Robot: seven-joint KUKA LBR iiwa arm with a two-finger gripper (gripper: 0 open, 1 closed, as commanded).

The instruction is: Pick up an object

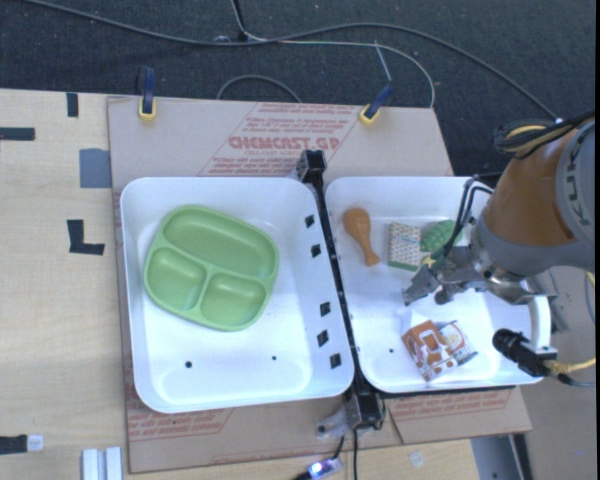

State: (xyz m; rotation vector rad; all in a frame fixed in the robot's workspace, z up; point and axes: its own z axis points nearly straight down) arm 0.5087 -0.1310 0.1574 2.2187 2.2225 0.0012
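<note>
two white bins side by side on the surface (40,268), split by a dark divider (330,268). left bin (220,378): a green sectioned plate (212,266), lying flat toward its upper left.

right bin (380,358): a tan drumstick-shaped toy (360,233) near the divider, thick end up. just right of it, a small pale packet (404,245) with a green print, too blurred to read. beside that, a green item (440,236), partly hidden by the arm and hard to name. lower down, an orange-and-white packet (437,346) lying flat near the bin's front wall, with the design too small to make out.

grey arm (535,223) with orange band reaching in from the right, cut off at the frame's edge. tool (427,286) low over the right bin, between the pale packet above and the orange-and-white packet below, close to both. dark tips pointing left; cannot tell how far apart, nor whether anything sits between them. contact with either packet unclear.

cardboard sheet (280,138) under the bins, clamped at the far edge by two clips; red print partly hidden by the bins.
</note>
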